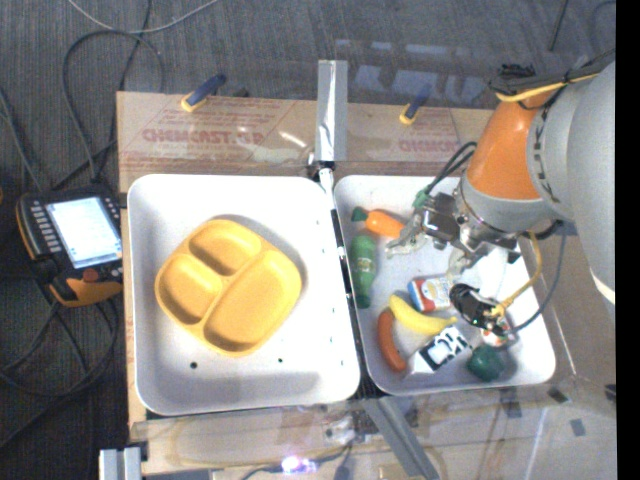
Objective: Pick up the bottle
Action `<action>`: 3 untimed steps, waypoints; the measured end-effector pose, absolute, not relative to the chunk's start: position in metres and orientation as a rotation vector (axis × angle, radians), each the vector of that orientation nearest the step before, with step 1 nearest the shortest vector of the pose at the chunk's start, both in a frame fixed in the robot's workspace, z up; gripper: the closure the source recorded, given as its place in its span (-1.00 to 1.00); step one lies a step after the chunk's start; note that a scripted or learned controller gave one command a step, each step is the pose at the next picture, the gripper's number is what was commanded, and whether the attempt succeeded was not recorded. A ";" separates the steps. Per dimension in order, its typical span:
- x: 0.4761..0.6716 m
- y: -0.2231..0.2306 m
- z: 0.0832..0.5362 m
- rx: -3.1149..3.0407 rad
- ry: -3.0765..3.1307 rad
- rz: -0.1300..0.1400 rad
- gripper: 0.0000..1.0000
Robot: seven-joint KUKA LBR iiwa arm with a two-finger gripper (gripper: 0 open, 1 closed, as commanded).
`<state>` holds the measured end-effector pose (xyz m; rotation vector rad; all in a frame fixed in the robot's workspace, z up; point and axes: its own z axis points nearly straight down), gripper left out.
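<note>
While the arm (520, 158) hangs over the right bin (540, 368), the task looks to be at the approach step: the gripper (470, 268) sits above the clutter toward the right of that bin, and nothing can be seen between its fingers, so no grasp is made yet as far as I can judge. How wide the hand is, whether released or clenched, I cannot tell; the wrist and its cables hide the tips.

The green bottle (362, 266) lies along the left wall of the right bin, its length running near to far, with an orange carrot-like toy (383, 222) just beyond its far end. It is apart from the gripper, to the gripper's left. Between and around them lie a banana (418, 317), a small red and white can (428, 291), a reddish sausage-shaped piece (390, 341) nearer the front, a black and white block (443, 347) and a dark green rounded thing (487, 363).

The left bin (150, 368) holds a yellow divided tray (230, 284).

The next move, in my judgement, calls for shifting the gripper left until it is over the bottle, turning the fingers across its narrow width, then lowering beside the bin wall without catching it.
</note>
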<state>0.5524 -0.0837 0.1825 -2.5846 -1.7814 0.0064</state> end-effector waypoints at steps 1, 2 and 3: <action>0.574 -0.104 0.095 -2.804 -1.444 -0.018 -1.00; 0.575 -0.106 0.107 -2.810 -1.448 -0.023 1.00; 0.592 0.012 0.183 -2.684 -1.631 0.007 1.00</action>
